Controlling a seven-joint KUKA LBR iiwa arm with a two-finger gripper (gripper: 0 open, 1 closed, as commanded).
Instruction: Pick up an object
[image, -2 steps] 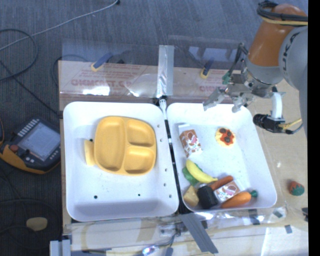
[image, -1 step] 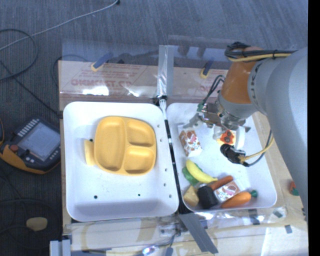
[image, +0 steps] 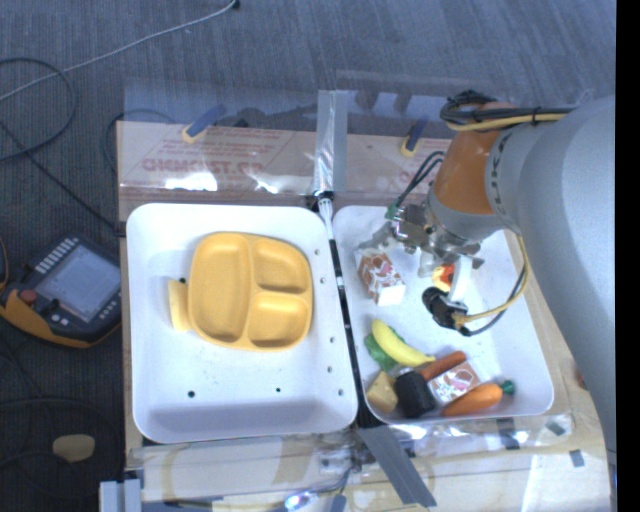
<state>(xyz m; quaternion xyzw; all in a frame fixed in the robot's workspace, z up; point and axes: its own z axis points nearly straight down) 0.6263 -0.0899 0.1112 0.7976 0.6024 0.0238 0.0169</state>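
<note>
Two white bins sit side by side: the left bin holds one yellow divided tray, well left of the gripper. The right bin holds the rest. Just below-left of the gripper lies one small snack box; farther below lie one banana and one carrot. I cannot tell the gripper's state.
</note>
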